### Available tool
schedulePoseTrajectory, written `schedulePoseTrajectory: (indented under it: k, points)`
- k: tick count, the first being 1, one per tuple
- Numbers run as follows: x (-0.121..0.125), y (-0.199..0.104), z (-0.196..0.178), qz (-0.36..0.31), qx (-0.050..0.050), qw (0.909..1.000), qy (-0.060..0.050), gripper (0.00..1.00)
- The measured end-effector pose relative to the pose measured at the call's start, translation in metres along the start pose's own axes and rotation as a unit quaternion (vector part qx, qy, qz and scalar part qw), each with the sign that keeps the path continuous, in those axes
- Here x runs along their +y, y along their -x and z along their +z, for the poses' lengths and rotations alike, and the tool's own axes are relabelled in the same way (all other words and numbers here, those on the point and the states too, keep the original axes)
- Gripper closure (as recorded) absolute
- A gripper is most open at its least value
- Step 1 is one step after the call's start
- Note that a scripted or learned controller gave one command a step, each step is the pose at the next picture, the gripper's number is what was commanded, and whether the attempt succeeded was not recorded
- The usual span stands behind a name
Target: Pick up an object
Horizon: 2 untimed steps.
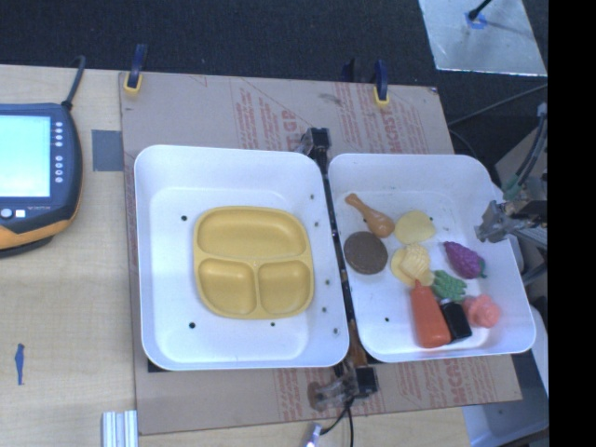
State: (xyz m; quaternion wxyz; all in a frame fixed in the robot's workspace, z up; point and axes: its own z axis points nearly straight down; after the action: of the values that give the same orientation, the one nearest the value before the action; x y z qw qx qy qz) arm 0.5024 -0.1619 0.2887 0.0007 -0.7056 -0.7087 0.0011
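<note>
The hand (495, 223) sits at the right rim of the right bin (438, 168), low over the wall; whether it is spread or pressed together cannot be told from the camera view, and nothing is seen pinched in it. The candidate objects lie crowded in that bin: a purple grape bunch (464, 259) nearest the hand, a pink item (483, 311) near the front right corner, a green piece (448, 285), a black block (455, 322) touching an orange carrot-like piece (428, 317), two yellow pieces (414, 226) (412, 264), a brown disc (365, 252) and a tan drumstick-shaped toy (370, 214). The left bin (233, 166) holds a yellow compartment plate (253, 261) and plays no part in a near grasp. Risks, as judged from this layout: the first is collision with the bin wall, because the hand starts at the rim and a descent without inward travel would strike it. The second is a grasp of two things at once, since the green piece, black block and carrot-like piece touch or nearly touch. The third is slippage, as the grape bunch looks lumpy and rounded and may squirt sideways under closure. The fourth is a closure on air, if the descent stops above these low-lying objects on the bin floor.
</note>
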Motion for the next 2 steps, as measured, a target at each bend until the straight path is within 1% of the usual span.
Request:
schedulePoseTrajectory:
  k: [1, 2]
  points:
    - [-0.026, -0.037, 0.122, 0.0, 0.0, 1.0, 0.0, 0.0]
    - [-0.026, -0.054, 0.198, 0.0, 0.0, 1.0, -0.001, 0.0]
